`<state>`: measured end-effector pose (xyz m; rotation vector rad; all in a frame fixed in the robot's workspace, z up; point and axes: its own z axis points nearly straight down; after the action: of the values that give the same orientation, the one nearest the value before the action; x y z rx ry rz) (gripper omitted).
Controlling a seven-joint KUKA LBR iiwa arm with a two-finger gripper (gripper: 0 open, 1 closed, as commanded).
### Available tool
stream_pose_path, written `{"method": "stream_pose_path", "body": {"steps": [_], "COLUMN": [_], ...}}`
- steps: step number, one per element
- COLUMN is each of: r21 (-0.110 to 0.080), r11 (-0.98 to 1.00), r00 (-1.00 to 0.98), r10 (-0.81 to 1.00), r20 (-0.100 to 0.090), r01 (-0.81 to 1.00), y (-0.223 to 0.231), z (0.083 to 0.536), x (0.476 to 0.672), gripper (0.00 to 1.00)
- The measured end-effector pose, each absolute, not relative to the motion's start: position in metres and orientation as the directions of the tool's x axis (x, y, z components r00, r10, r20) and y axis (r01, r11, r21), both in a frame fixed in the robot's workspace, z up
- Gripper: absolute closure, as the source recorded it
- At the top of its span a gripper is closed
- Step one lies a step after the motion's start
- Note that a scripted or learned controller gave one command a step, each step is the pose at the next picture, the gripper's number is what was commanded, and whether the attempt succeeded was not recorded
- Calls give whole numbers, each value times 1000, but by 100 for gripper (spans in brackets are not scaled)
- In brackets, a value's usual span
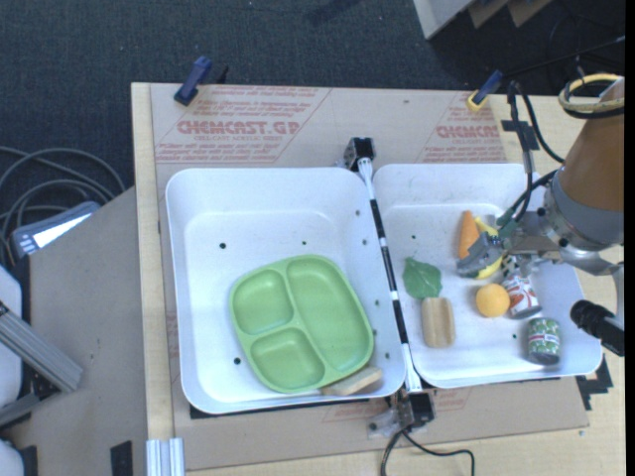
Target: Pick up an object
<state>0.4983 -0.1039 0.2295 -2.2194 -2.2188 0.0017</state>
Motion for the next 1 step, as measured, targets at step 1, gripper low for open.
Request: {"method": "stream_pose_path", "body": {"steps": [1], "r21": [-3], "r11": [-1], "r00": [1], "r10": [1000], "r20": [1], "r01": [1000], "y": [-106], "z": [115], "x": [499], "gripper": [0]}}
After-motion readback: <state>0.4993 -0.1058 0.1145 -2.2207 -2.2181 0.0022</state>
